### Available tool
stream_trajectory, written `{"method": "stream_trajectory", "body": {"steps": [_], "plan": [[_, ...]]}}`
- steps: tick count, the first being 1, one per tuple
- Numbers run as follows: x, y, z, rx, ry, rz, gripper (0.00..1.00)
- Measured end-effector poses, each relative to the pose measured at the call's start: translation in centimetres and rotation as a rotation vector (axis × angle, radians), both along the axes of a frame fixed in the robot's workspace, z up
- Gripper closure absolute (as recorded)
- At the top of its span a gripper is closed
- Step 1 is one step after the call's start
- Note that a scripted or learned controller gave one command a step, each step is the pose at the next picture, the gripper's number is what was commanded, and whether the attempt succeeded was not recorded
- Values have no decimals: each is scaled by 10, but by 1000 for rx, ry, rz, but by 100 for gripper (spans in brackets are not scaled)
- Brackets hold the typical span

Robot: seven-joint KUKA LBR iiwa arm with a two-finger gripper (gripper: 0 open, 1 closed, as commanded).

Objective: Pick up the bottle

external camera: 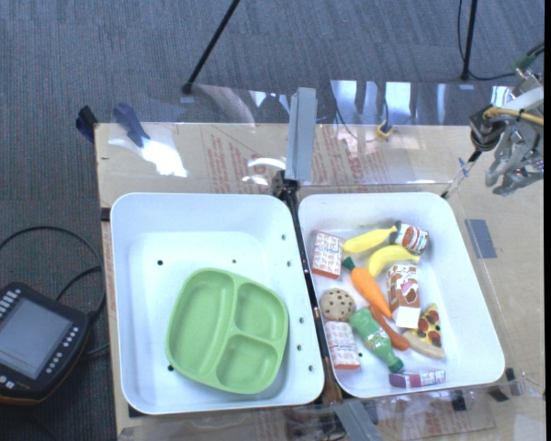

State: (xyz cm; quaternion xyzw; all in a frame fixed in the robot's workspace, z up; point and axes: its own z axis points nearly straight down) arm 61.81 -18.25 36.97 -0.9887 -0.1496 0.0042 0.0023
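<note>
I am looking down on a tan bench [211, 159] standing on grey carpet, with two tripod legs crossing the floor behind it and a sheet of clear plastic glinting along its far edge. At far left, on the floor, a teach pendant [28, 338] is lying with its cable curling away.

On the bench, two white bins are sitting side by side. The left bin [138, 223] is holding a green tray [228, 331] with three compartments, and nothing is lying in them.

The right bin [464, 274] is crowded with toy food. Going across: a small red box [327, 254], a cookie [336, 303], a carton [342, 345], a carrot [369, 288], two bananas [378, 249], a can [410, 238], a snack pack [403, 288], a pizza slice [427, 331] and a small pink bar [417, 378]. The bottle [376, 339], green with a white label, is lying on its side near the bin's front, slanting toward the front right, touching the carrot and just beside the carton.

At far right, the gripper [514, 168] is hanging above the bench beyond the bin's far right corner, well apart from the bottle. I cannot tell whether it is parted or closed; it is too small and blurred.

My worry, as a judgement: the bottle is hemmed in, so a descent slightly off could be catching the carrot or carton instead, or be nudging the round body so that it rolls away.
</note>
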Motion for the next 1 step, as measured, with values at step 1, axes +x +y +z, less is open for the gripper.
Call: {"method": "stream_trajectory", "body": {"steps": [1], "plan": [[8, -28, 65, -1, -1, -95, 100]]}}
